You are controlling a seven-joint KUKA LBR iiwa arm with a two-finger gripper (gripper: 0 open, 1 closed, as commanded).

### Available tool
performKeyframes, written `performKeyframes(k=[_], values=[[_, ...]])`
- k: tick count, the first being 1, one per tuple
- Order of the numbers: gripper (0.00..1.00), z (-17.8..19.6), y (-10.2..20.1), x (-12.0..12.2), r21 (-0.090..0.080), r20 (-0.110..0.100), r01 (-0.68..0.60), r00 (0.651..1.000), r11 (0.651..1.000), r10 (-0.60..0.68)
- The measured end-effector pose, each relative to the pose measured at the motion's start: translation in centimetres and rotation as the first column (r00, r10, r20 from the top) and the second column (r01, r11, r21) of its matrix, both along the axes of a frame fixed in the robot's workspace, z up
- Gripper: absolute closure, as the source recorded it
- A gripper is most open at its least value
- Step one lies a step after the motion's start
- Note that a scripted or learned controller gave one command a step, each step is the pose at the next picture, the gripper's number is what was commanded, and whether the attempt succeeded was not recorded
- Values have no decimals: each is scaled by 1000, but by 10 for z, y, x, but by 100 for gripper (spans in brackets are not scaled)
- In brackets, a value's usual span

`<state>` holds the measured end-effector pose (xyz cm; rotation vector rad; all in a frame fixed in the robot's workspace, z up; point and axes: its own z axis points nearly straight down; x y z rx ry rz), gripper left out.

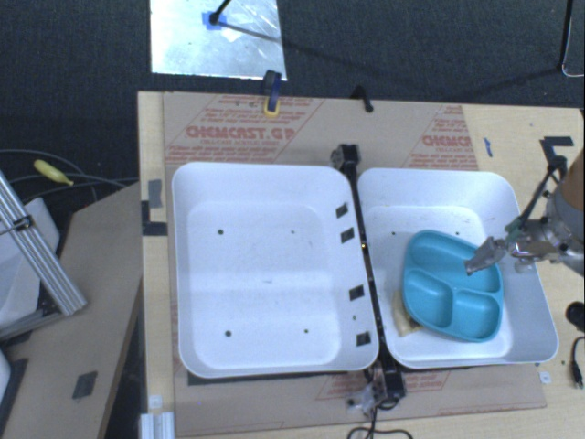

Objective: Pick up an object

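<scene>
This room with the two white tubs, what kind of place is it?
Probably a robotics lab or test bench. Two shallow white bins sit on a board, a blue divided tray lies in the right one, and a robot gripper reaches over it, with cables trailing around.

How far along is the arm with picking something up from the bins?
Done: the pincer has reached into the right bin and hangs over the blue divided tray, near its upper right rim. In hand: nothing visibly; the tray lies on the bin floor, partly covering a tan object at its lower left. Left: gripping and lifting. The left bin isn't involved.
</scene>
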<state>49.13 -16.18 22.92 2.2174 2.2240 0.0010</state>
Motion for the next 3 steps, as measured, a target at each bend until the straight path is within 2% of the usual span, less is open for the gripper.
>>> performKeyframes(k=[1, 2, 3], values=[[0, -145, -7, 44, -7, 21, 1, 1000, 1000, -1], [0, -140, 55, 54, -6, 15, -4, 1000, 1000, 4], [0, -142, 32, 119, -2, 7, -3, 1000, 1000, 3]])
